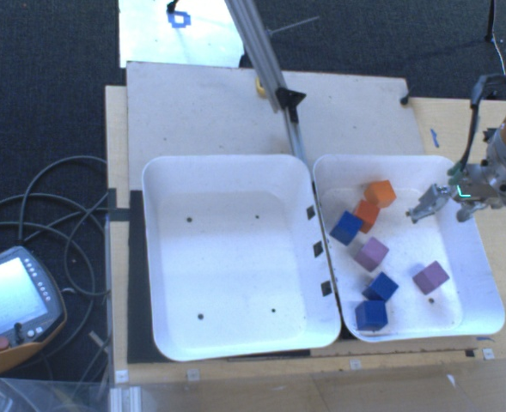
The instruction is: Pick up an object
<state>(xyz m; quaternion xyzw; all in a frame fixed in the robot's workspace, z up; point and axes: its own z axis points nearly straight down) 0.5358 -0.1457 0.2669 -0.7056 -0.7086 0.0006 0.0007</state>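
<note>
Gripper above right bin — orange, blue, purple blocks nearby

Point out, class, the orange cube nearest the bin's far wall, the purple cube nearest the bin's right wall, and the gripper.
Orange cube (380, 193), camera view: its top face.
Purple cube (430, 276), camera view: its top face.
Gripper (426, 206), camera view: between its fingertips.

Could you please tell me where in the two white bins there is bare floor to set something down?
The left shallow white bin offers its whole floor. In the right shallow white bin, cubes crowd the left half, from the orange cube down to the dark blue cube. Bare floor lies right of the purple cube and under the tool.
</note>
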